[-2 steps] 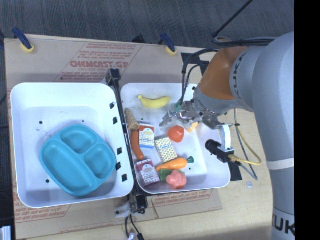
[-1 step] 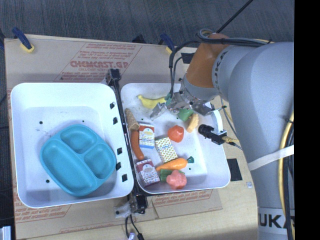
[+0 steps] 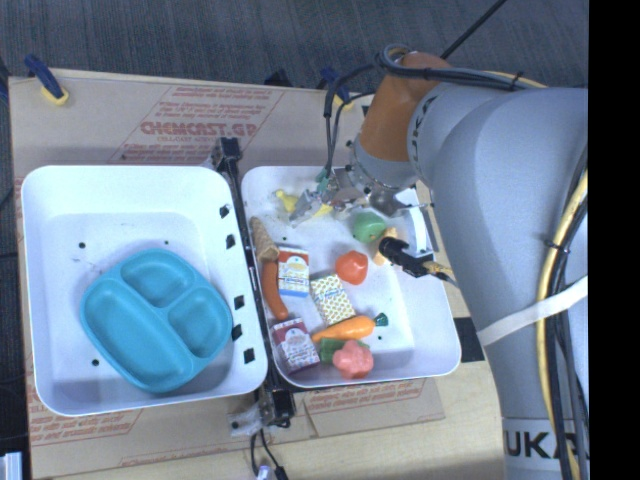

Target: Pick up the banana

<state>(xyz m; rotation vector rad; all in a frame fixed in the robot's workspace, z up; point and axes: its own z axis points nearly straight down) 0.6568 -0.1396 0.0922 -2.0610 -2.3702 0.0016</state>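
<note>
Hovering right at the banana (image 3: pixel 291 204), the gripper (image 3: pixel 322 196) could easily slip off it near the bin wall (image 3: pixel 262 178); can't tell how wide the claw is.

1. This is a robotics lab or test cell, not a home or a shop.
2. A large grey industrial arm (image 3: pixel 500 218) with an orange band fills the right side of the frame, with black cables running along it.
3. Two shallow white bins (image 3: pixel 40 268) sit side by side at centre frame, joined by black clips down the middle.
4. They rest on a sheet of brown printed protective paper (image 3: pixel 190 118) held by a blue clamp (image 3: pixel 45 78) at upper left.
5. Toy plastic food (image 3: pixel 350 268) lies in the right bin and a blue divided tray (image 3: pixel 150 318) in the left.
6. Dark grey carpet (image 3: pixel 150 8) runs across the top.
</note>
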